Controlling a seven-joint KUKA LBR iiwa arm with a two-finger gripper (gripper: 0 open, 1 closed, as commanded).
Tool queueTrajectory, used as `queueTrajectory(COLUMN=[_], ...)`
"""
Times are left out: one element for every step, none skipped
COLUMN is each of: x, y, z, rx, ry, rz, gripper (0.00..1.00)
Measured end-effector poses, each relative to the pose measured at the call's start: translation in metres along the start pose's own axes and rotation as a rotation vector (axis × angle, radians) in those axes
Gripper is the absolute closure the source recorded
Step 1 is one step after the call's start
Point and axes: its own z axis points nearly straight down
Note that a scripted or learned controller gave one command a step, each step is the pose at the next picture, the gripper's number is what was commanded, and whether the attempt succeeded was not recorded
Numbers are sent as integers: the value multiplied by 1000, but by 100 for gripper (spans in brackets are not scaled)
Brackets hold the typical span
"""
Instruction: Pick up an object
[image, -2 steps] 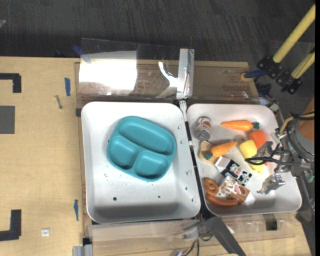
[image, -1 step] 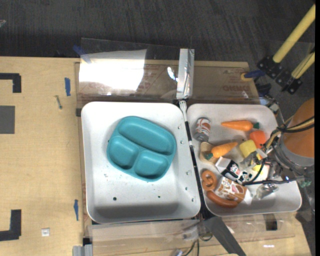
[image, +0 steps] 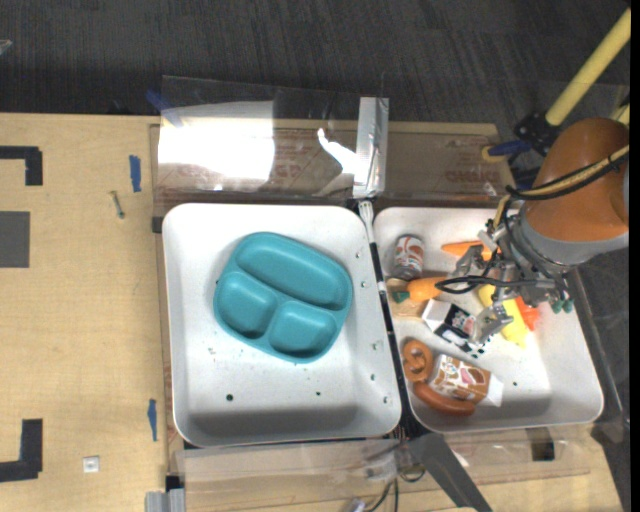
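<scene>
In the right bin (image: 575, 385) lie several small objects: a small can (image: 407, 254), an orange carrot-like piece (image: 424, 289), a white and black card (image: 455, 324), a yellow piece (image: 512, 328), and a brown pretzel bag (image: 452, 382). My gripper (image: 492, 292) hangs low over the middle of this bin, above the card and the yellow piece. The orange-banded wrist (image: 582, 190) reaches in from the right and hides the fingertips among the clutter.
The left bin (image: 190, 390) holds a teal divided tray (image: 283, 294). A clear plastic sheet and a metal strip (image: 370, 148) lie behind the bins. A yellow pole (image: 590, 65) slants at the top right. Wooden bench lies to the left.
</scene>
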Motion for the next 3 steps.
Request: queueTrajectory(x=[17, 14, -30], y=[-40, -40, 36], z=[50, 38, -92], rx=[3, 7, 1], ry=[-1, -9, -5], rz=[0, -1, 87], gripper=[0, 100, 100])
